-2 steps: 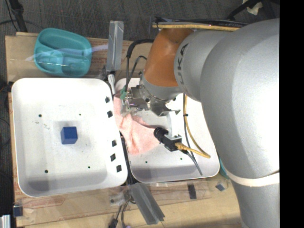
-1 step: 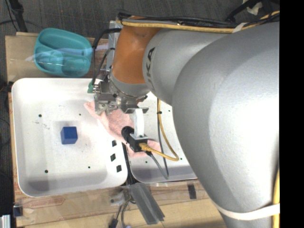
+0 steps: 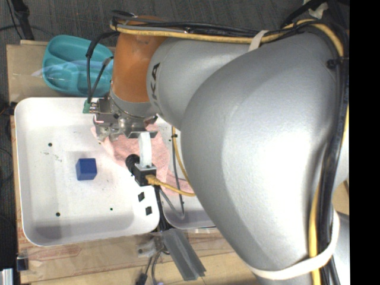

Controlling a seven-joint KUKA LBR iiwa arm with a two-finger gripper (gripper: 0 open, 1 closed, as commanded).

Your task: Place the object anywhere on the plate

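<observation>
- Cube [image 3: 86, 168], blue, sits in the left bin [image 3: 35, 218], well apart from the pink plate [image 3: 122, 148].
- Gripper [image 3: 110, 123] hangs over the plate; its grip cannot be told.

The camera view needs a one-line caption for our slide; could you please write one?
Grey arm reaching over a pink plate in the left white bin, blue cube lying apart from the plate.

Lighting: bright, even, overhead. White bin [image 3: 35, 159] near overexposed on floor; soft grey shading along near wall and corners. Arm [image 3: 267, 141] casts faint shadow over bin's right part. Broad soft sheen on arm's grey shell, no hard glare. Blue cube [image 3: 86, 168] sharp-edged, small shadow beside it. Focus fair across centre; arm's bulk close to lens, slightly soft. Far floor dark, grainy.
</observation>
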